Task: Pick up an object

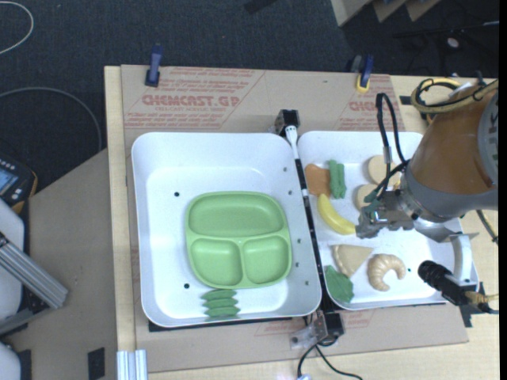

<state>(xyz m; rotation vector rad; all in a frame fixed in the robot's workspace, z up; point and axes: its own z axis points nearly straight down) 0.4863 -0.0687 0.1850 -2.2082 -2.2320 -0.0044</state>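
banana (336,215) long axis diag, upper-left→lower-right | hand (371,222) just beside its lower end, grip state can't tell | R bin (348,142): banana, croissant (385,270) | L bin (158,165): green tray (238,239)

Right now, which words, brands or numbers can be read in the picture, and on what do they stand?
"CHEMCAST G.P", in red, on the brown board behind the left bin.
The same red print repeats on the board behind the right bin, cut off and too blurred to read.
Smaller red lines around both: too small to read.
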